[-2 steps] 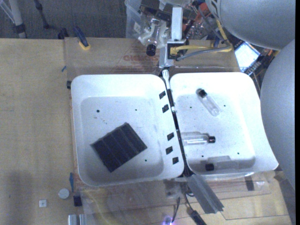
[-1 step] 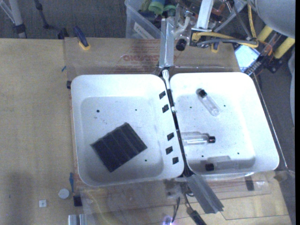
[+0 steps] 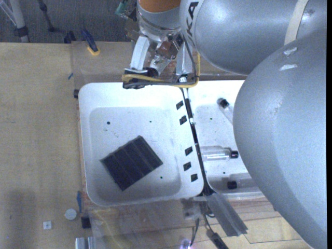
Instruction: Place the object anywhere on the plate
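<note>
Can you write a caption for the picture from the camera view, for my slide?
Grey robot arm's gripper hovers over the left bin's far rim; a dark ridged plate lies inside.

you're looking at a matt, ribbed black plate (image 3: 131, 162) lying in the left bin (image 3: 93, 100), smooth white plastic with a dull sheen. the arm (image 3: 270, 51) is glossy grey metal. the bench (image 3: 36, 139) looks like pale, matt wood. a clear, shiny tube (image 3: 215, 153) lies in the right bin (image 3: 207, 95).
</note>
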Controlling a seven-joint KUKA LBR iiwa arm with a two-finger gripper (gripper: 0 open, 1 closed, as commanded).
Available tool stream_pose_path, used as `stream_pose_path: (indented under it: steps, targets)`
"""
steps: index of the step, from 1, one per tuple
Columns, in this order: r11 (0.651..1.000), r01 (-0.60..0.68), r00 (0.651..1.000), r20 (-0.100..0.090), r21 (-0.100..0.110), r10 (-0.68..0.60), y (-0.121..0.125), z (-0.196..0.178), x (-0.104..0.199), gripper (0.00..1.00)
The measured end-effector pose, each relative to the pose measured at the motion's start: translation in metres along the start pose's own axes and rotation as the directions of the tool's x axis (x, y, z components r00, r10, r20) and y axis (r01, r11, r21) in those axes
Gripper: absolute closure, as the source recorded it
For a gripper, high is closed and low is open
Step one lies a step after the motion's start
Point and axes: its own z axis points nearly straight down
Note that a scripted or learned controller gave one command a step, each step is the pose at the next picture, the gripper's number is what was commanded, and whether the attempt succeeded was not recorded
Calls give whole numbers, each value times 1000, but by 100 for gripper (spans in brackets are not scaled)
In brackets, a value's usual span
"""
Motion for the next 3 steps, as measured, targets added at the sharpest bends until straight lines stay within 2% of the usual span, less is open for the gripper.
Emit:
stream_pose_path:
  steps: [1, 2, 3]
  targets:
    - [950, 312, 950, -2, -7, -312, 1, -104, 0, 100]
    - [995, 101, 995, 1, 0, -101, 49, -112, -74, 100]
    - [826, 563, 826, -1, -8, -564, 20, -113, -29, 100]
